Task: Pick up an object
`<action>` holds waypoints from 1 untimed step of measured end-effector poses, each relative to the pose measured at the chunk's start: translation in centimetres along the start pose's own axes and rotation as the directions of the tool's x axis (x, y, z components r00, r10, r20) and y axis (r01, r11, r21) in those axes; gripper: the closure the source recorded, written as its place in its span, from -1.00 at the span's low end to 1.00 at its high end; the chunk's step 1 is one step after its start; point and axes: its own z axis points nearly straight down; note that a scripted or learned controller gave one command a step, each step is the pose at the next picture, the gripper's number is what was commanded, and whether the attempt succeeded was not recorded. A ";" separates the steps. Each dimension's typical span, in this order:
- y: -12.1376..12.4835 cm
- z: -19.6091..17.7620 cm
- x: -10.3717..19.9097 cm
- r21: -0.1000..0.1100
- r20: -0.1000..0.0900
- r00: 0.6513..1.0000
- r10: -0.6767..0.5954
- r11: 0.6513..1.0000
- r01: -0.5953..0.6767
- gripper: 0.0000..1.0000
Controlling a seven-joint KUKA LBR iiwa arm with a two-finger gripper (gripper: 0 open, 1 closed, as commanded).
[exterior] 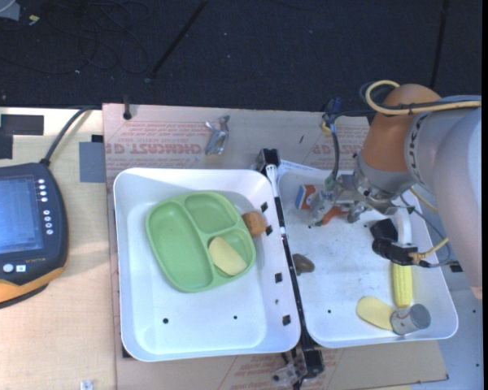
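End effector (342,205) low in the right bin (333,331), upper right of frame, by a red-and-blue object (309,197). Its grip state cannot be told; closing and lifting likely come next.

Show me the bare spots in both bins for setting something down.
Left bin: the floor below the green tray. Right bin: the middle floor between the brown lump and the corn. Crowded: the top by the claw and the bottom right corner.
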 end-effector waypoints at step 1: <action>0.0 0.0 -2.7 -0.001 0.000 1.000 -0.001 1.000 0.001 -1.00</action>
